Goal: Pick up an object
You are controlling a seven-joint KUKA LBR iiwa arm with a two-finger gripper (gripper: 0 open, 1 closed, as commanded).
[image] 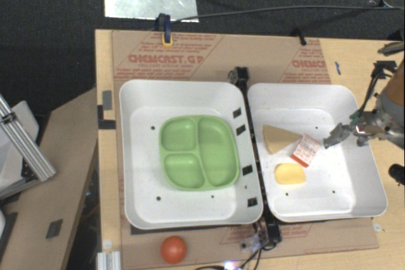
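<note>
The right bin [354, 199] holds three objects near its left side. A tan wedge [278, 137] lies flat; a small red and white packet [305, 150] rests against its right corner. A yellow lump [290, 174] sits just below them. My gripper [335, 137] reaches in from the right edge, low over the bin floor and a short way right of the packet. Nothing shows in its grasp.
The left bin [142, 199] holds a green divided plate [198, 152]. A red ball [173, 250] lies on the bench in front of the bins. A blue clamp [164, 28] stands at the back edge. Black clips line the seam between the bins.
</note>
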